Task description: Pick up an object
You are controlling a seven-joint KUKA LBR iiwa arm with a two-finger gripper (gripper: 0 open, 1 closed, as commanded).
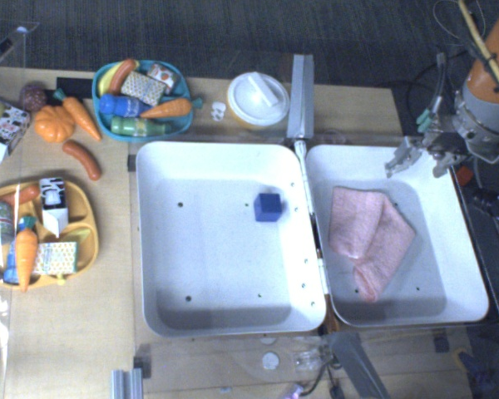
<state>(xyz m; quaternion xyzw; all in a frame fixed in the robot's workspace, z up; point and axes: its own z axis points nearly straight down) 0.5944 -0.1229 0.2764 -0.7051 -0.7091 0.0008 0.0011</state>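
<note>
Fingers [399,158] of the gripper [419,160] stand spread apart with nothing between them, hanging over the upper right corner of the right bin [470,248]. You can read that as a waiting pose: open and empty, ready to descend on a target. Just below and left of the jaws, inside the same bin, lies a crumpled pink cloth [368,238], apart from them, flat on the floor. It is probably the nearest candidate. Farther out, well apart across the divider, a small blue block [268,207] sits alone in the left bin [166,306]. Beyond both bins, toy food in dishes rests on the bench.
</note>
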